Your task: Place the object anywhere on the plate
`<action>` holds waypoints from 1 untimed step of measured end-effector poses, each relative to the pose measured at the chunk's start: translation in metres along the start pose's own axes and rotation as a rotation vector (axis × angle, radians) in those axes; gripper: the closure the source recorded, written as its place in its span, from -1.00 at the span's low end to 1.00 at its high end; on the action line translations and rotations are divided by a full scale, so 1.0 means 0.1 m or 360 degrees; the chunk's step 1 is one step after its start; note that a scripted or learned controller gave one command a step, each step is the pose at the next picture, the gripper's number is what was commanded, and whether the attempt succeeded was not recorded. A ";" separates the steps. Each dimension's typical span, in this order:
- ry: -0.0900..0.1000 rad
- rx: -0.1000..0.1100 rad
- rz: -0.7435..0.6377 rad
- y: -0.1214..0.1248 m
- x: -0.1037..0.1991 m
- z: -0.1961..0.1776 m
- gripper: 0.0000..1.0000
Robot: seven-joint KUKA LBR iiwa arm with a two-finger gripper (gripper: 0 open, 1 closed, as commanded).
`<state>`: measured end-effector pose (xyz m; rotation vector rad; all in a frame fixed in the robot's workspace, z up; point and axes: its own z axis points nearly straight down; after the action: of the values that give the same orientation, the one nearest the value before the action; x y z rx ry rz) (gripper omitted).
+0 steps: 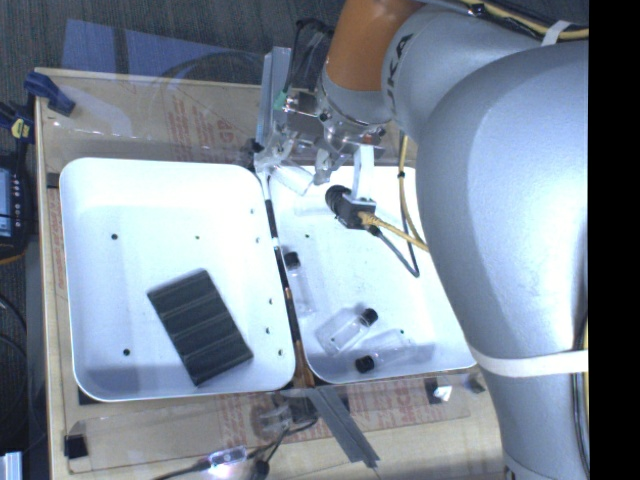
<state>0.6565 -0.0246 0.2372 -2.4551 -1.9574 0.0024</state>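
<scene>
Clear vial (345, 328) lies flat; black cap upper-right

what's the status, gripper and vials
Gripper at right bin's far corner, fingers unclear. Clear vials lying loose near front. Dark plate in left bin.

Left bin (90, 183): held one dark ribbed plate (199, 326), lying at a slant near the front. Right bin (440, 353): held clear vials with black caps (346, 328) near the front. Gripper (300, 163): hovered over the right bin's rear corner, beside the divide.
</scene>
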 end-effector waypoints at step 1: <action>0.0001 -0.0001 0.0485 -0.20 0.86 -1.04 1.00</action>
<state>0.6561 0.0641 0.3409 -2.7242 -1.5620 0.0010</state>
